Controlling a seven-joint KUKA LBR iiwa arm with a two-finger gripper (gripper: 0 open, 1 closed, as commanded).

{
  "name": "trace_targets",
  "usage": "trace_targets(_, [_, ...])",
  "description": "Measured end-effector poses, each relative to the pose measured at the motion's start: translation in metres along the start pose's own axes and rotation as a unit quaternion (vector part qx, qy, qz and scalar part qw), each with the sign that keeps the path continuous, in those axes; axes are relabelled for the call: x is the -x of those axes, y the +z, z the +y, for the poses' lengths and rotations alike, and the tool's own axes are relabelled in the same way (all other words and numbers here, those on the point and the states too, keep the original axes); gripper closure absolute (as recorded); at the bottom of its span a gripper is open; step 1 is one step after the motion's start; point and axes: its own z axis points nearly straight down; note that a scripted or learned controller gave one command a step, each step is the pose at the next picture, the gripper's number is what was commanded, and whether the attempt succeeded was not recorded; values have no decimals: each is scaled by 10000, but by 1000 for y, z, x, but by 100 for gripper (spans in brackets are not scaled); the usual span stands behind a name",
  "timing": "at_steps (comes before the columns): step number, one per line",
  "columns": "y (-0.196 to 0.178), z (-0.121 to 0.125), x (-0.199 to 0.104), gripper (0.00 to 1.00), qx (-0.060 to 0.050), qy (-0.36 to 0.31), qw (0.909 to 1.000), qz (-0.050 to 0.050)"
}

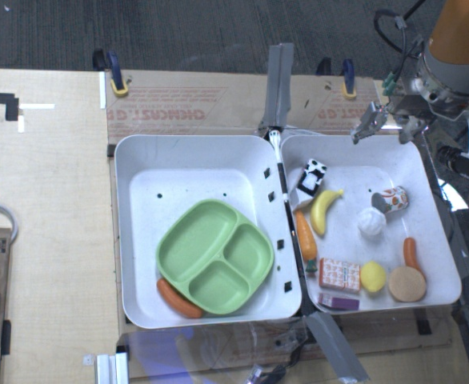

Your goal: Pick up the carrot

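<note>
Camera view has the gripper [378, 122] hanging above the right bin's [426, 174] far rim, fingers seemingly parted and empty. The carrot [306, 236] lies against that bin's left wall beside the banana [324, 210]; approach from above, fingers straddling its width.

Two white bins [130, 214], one green plate [214, 256], one carrot [306, 236], one banana [324, 210], one lemon [372, 277].
</note>
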Motion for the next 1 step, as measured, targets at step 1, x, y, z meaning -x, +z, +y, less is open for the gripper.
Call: trace_targets(1, [97,-60,-20,0,-7,-158,9999,4])
